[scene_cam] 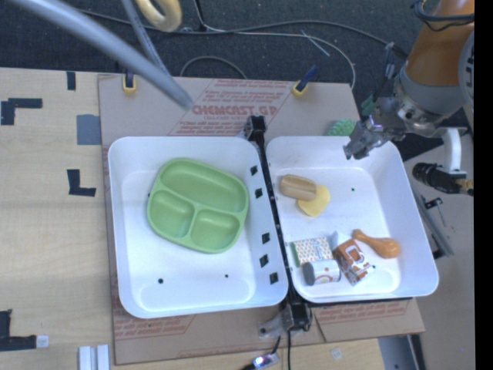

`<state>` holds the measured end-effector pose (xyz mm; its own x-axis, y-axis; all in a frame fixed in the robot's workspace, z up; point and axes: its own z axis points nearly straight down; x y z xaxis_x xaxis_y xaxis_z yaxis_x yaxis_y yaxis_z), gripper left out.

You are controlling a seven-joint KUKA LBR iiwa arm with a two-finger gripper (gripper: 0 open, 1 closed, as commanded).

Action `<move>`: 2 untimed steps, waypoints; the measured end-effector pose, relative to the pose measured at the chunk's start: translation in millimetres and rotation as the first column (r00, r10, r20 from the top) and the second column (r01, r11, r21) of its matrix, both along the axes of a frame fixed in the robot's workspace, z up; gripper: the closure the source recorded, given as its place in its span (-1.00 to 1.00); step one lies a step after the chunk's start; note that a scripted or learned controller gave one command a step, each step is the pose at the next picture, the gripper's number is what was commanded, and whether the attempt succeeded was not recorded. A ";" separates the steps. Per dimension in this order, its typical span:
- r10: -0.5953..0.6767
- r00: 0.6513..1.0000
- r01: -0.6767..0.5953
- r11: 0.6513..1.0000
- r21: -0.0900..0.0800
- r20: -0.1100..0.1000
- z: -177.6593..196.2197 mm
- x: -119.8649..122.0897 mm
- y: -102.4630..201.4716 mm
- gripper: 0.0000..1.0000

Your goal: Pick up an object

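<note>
Up at the far right corner of the right bin (408,206), the end effector (359,148) hangs over the rim, carried by the grey arm (431,68) with its orange band, which comes in from the right. Its dark fingers point down and to the left; nothing shows between them, and whether they are spread or closed cannot be told from this angle. Just beside it to the left, outside the bin on the cardboard sheet (231,110), lies a small green object (340,128).

Every thing in the right bin lies below and to the left of the end effector, apart from it. Nearest is a tan roll-shaped piece (296,186), touching a flat yellow piece (317,201) at its lower right. Farther toward the near side sit a patterned little box (310,250), a small grey and white item (321,272) just beneath it, a red and white packet (353,260) beside those, and an orange drumstick-shaped toy (377,244) near the right wall.

Across the black divider (264,206), the left bin (127,230) holds a green compartment tray (199,205), lying flat, well apart from the end effector. Both bins rest on the bench (46,230).
</note>
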<state>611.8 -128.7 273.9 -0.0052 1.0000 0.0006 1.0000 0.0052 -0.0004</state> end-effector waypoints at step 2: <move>0.001 1.000 -0.001 1.000 0.000 -0.003 -36.3 -9.4 110.8 1.00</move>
